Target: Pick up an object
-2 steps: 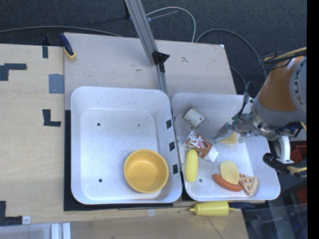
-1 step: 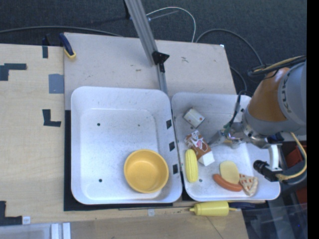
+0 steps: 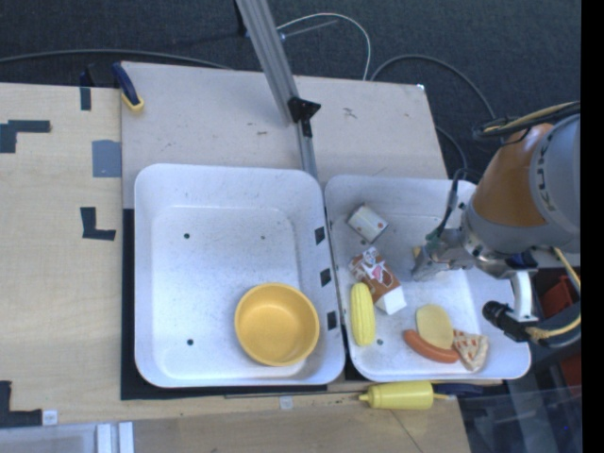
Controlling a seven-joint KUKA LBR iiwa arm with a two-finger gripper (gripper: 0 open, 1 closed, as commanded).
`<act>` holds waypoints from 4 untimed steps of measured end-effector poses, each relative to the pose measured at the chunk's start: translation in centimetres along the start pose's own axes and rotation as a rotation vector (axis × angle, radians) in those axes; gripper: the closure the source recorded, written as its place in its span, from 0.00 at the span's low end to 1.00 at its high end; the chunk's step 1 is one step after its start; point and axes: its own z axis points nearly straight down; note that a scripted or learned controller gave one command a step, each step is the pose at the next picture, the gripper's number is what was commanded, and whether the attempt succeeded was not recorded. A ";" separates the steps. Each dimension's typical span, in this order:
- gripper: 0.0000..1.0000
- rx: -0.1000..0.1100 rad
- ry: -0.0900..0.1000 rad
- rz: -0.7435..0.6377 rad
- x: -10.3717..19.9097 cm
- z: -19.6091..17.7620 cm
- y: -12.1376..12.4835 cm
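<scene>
My gripper (image 3: 427,260) hangs low over the right bin (image 3: 406,194), near its right-centre, above bare bin floor. Just left of it lie a red-and-white packet (image 3: 375,271) and a small white cube (image 3: 393,300). A grey-white block (image 3: 366,222) sits further back. In front of the gripper rest a yellow slice (image 3: 435,326), a red sausage (image 3: 429,346) and a pizza wedge (image 3: 471,349). A corn cob (image 3: 362,313) lies along the bin's left wall. Nothing shows held in the gripper.
The left bin (image 3: 189,206) holds a yellow bowl (image 3: 276,323) in its front right corner. A yellow mustard bottle (image 3: 400,396) lies on the bench just outside the right bin's front edge. A metal pole (image 3: 274,45) slants in above the bins' divide.
</scene>
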 end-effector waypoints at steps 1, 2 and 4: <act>1.00 -0.007 -0.002 0.001 0.0 -6.3 0.1; 1.00 -0.008 -0.002 0.000 0.0 -12.7 0.3; 1.00 -0.001 0.001 -0.003 4.8 -12.8 0.6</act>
